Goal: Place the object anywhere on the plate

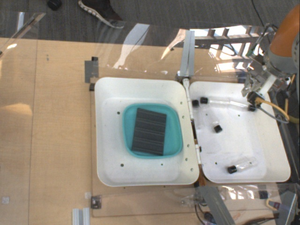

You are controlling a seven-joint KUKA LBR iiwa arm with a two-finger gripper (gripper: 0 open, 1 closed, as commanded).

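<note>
Block: lying flat within rim of plate.
Gripper: hovering, seemingly over far edge of right bin; released or clenched, cannot tell.

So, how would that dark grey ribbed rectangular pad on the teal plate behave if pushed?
The dark grey ribbed rectangular pad lies flat, so it should slide rather than roll or tip. Its ridges probably give grip. The raised rim of the teal plate would likely stop it.

A dark ribbed block lies on the teal plate in the left bin.
</note>
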